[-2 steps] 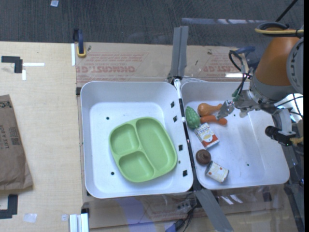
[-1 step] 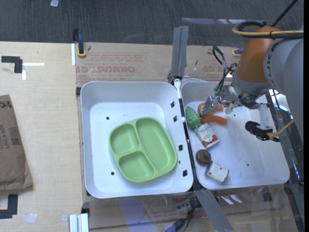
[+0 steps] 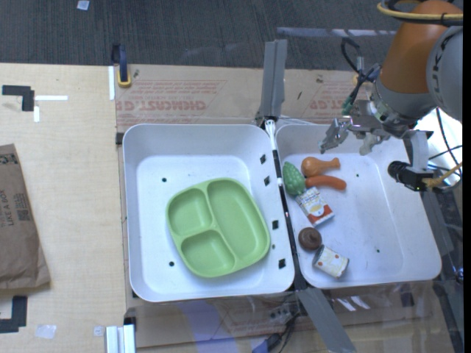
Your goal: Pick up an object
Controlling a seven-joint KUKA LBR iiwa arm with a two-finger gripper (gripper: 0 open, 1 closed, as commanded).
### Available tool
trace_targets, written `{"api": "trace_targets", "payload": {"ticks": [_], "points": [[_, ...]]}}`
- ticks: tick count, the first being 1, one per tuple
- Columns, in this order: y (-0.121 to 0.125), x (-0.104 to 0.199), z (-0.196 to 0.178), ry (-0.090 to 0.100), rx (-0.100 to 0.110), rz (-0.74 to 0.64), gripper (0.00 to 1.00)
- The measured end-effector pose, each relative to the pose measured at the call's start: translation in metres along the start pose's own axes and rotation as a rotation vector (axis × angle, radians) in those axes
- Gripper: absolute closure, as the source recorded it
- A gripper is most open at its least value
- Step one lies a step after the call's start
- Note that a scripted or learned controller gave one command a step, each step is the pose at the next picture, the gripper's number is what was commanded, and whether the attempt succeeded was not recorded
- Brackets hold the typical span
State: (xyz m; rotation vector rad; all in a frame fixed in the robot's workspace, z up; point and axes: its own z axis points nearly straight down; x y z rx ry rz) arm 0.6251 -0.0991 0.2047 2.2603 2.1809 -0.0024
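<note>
Jaws point(image 3: 352, 137) spread wide, gripping nothing, above right bin point(image 3: 397, 234) far rim; drop straight onto carrot point(image 3: 326, 183), centre it btwn fingers, then clench

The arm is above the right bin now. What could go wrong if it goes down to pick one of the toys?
1. The orange carrot-shaped toy, the tan drumstick-shaped toy and the green bumpy toy lie close together, so the hand may push a neighbour instead of gripping one.
2. The green toy and the small brown round toy sit near the right white bin's left wall, which may block a finger.
</note>
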Motion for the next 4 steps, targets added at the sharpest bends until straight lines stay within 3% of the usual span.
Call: {"api": "trace_targets", "payload": {"ticks": [1,2,3,4], "points": [[0.029,0.006,0.100,0.000,-0.002,0.154,0.00],[0.007,-0.001,0.113,0.001,0.001,-0.138,0.00],[0.007,-0.003,0.103,0.000,0.000,-0.135,1.00],[0.011,0.018,0.013,0.000,0.000,-0.091,1.00]]}}
